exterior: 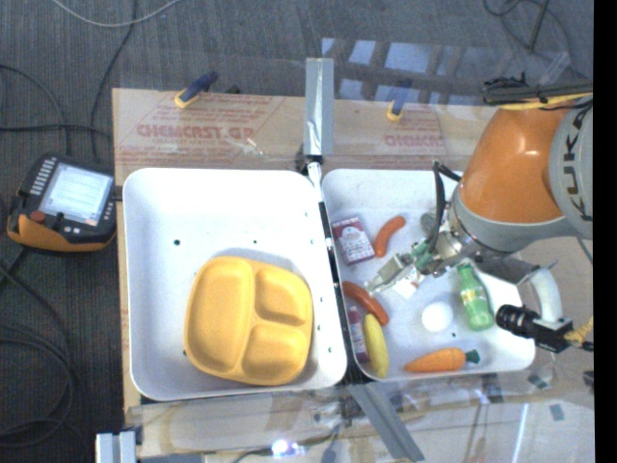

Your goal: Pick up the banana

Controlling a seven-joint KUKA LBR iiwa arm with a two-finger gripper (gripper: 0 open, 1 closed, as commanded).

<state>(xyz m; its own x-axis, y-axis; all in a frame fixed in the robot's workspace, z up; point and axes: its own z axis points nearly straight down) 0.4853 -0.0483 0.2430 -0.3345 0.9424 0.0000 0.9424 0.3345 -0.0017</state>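
Banana [376, 345] lies untouched, well apart from claw [393, 276].

I work in a robotics lab, not a home or a kitchen. My tabletop [145, 123] is a bare board stamped with faded red lettering and held by yellow and blue clamps [196, 89] at its far edge. A teach pendant [64, 204] with a lit screen lies on the grey carpet [58, 56] beside it, among loose black and white cables [92, 13]. Two white bins [154, 210] hold toy food and a yellow sectioned tray [251, 319], test props rather than a meal. Metal framing [319, 109] runs behind the bins.
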